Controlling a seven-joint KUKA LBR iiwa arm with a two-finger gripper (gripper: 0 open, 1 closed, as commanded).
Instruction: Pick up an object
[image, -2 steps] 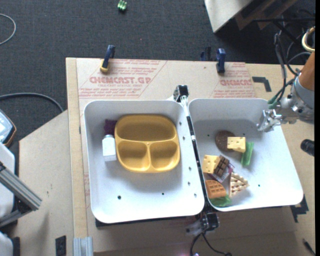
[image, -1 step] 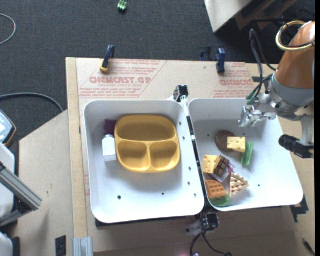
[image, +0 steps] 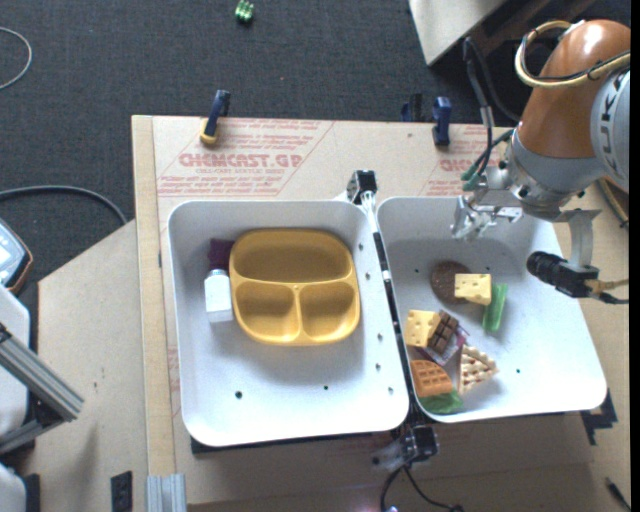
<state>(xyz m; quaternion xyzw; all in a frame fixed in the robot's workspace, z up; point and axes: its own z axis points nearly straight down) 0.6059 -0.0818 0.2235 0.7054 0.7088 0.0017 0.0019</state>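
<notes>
Dark carpet surrounds my bench, two white bins clamped side by side on the board. Left bin (image: 190, 330) holds a yellow tray (image: 294, 286), with a small white bottle (image: 218, 294) touching its left edge. Right bin (image: 560, 350) has the toy food: a cheese wedge (image: 473, 288) on a brown disc (image: 447, 279), a green stick (image: 494, 308) just beside it, a waffle (image: 431, 378) nearer the front. My gripper (image: 474, 222) hovers over the far end of that bin, apart from the pile, nothing between its fingers; how wide they are I cannot tell.
</notes>
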